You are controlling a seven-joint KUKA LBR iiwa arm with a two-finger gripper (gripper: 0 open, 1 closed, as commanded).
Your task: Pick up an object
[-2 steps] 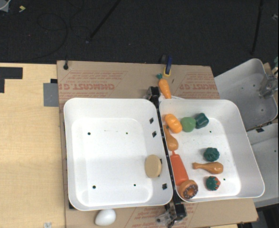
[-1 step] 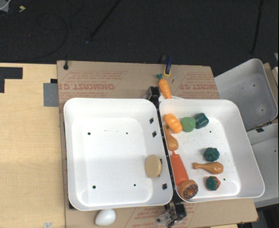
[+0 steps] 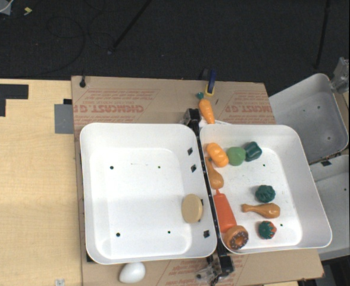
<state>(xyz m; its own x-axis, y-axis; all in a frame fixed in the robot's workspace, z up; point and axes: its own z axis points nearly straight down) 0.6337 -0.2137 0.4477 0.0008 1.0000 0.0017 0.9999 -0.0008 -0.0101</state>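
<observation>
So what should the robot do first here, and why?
Probably reach in over the right bin and come down on the drumstick. It lies by itself on bare white floor, apart from the green pieces near it, while the orange toys crowd against the bin's left wall. The tan disc in the left bin looks flatter and harder to grip.

Of the robot's own body, little can be made out: a small pale grey metal piece [image 3: 342, 74] at the right edge, beyond the counter's far right corner, angular and dull, its shape too cropped to tell. Beside it lies a smooth grey plate with rounded corners [image 3: 309, 115], dotted with small dark holes; whether it belongs to the robot cannot be told.
</observation>
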